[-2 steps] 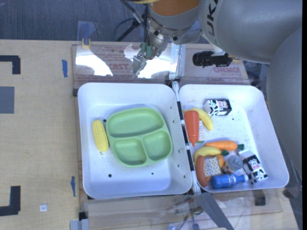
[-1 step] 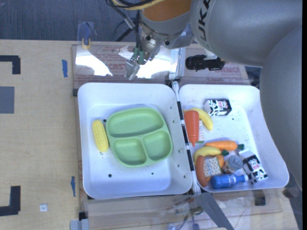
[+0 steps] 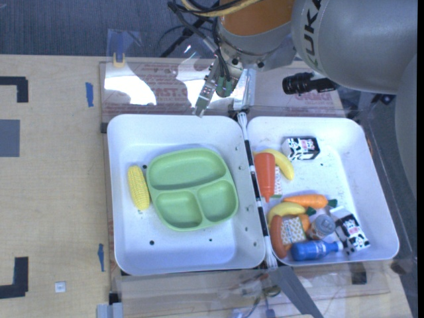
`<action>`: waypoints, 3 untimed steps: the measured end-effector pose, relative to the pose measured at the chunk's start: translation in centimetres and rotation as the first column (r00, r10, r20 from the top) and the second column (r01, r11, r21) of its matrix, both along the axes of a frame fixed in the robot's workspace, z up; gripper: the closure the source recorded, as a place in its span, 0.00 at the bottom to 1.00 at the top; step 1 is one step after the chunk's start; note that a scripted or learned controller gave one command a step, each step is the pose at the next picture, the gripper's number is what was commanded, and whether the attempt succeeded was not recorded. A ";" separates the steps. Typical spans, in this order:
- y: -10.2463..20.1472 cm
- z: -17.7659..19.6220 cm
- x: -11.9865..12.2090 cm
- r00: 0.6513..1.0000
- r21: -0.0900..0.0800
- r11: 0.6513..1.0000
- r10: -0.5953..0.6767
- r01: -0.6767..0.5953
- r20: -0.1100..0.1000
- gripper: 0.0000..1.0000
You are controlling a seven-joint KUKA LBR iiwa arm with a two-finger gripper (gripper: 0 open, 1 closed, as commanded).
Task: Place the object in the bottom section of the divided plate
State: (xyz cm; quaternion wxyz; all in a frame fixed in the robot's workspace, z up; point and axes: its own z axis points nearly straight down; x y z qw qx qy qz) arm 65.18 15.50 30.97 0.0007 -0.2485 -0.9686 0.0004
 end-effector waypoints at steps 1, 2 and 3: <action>1.9 4.8 0.4 1.000 0.002 1.000 -0.011 0.011 0.006 1.00; 7.1 -2.5 0.4 0.989 0.000 0.989 -0.145 0.145 0.000 1.00; 3.5 -13.5 -2.7 0.996 0.001 0.996 0.093 -0.093 0.001 1.00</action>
